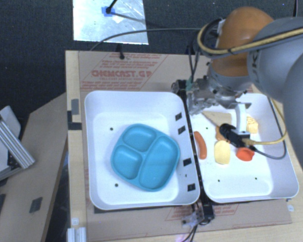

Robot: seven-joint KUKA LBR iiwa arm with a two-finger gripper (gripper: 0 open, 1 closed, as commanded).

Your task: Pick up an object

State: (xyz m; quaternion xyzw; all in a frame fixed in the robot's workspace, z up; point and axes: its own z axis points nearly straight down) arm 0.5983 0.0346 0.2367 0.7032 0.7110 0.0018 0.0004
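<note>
Nearest us, the front of the right bin is bare, with room to move. Further in lie a red sausage by the middle wall, a yellow lump and a small orange piece. A blue plate sits in the left bin. The gripper hangs over the right bin's far left corner; we cannot tell if it is clenched. Behind, cardboard reads "CHEMCAST GP".
</note>
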